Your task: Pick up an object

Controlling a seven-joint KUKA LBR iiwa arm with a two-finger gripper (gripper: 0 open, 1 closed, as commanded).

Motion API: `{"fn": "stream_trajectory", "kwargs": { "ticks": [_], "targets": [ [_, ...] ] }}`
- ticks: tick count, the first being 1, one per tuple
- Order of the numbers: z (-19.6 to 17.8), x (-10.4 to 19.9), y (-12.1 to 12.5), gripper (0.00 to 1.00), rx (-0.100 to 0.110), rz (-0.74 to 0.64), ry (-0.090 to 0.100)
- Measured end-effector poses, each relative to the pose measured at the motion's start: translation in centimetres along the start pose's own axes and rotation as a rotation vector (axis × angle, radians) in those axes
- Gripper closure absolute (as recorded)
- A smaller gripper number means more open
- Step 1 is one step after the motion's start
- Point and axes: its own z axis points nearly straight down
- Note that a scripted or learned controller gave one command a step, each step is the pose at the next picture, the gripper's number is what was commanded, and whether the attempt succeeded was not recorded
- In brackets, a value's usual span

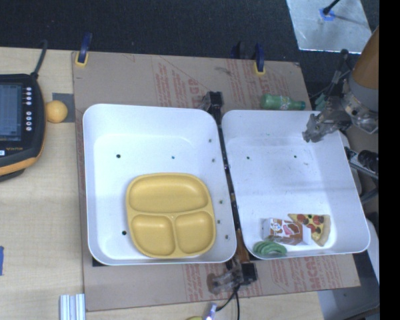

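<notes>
I see the brown cardboard sheet (187, 79) under everything, with faint red printing along its edges that I cannot read. On it sit the two white bins: the left bin (107, 132) and the right bin (287, 179), touching along their inner walls.

In the left bin, toward its near side, lies a yellow divided plate (170, 213) with one long compartment and two smaller ones.

On the bench at far left I see the teach pendant (10, 125), dark with an orange rim; its screen text is too small to read. Just beside it is a small yellow ball (56, 111).

In the near corner of the right bin lies a flat packet (284, 231) with red and white print I cannot make out, touching a toy pizza slice (316, 227) on its right, and a green coiled piece (271, 249) against the near wall.

The gripper (317, 129) hangs over the far right corner of the right bin, well apart from those items. I cannot tell how its fingers stand.

A green bottle (283, 102) lies on the cardboard beyond that bin.
</notes>
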Motion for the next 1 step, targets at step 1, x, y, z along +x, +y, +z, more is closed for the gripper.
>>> {"fn": "stream_trajectory", "kwargs": {
  "ticks": [1],
  "targets": [
    [-1.04, -0.04, 0.02, 1.00, 0.000, -0.004, 0.000]
  ]
}}
